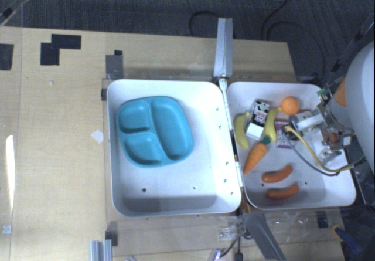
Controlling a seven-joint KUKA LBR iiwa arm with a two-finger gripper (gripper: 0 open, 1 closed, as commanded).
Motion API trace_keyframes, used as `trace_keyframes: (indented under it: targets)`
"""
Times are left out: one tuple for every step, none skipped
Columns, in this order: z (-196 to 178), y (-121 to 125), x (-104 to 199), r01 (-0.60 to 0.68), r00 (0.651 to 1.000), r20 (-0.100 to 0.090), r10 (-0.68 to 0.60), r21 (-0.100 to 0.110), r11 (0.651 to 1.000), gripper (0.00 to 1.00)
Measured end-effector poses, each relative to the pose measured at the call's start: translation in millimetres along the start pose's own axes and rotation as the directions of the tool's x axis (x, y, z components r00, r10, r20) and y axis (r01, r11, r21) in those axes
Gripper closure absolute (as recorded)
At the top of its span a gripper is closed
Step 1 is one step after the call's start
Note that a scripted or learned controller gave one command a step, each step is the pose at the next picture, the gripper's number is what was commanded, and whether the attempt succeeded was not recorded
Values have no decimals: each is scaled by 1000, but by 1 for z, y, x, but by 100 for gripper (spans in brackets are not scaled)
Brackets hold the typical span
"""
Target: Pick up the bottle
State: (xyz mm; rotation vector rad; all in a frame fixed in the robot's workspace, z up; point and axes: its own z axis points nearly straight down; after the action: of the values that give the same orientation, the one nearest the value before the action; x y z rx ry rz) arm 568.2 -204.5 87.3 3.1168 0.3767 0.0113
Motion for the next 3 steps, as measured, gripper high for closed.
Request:
trace_keyframes:
  targets:
    - [2, -1, 90, -30, 1000, 4, 30, 2, 1000, 0]
    - [-11, -3, 94, -15, 1000, -3, 15, 0, 1000, 100]
    - [-162, 4, 94, -28, 1000, 0, 28, 0, 1000, 100]
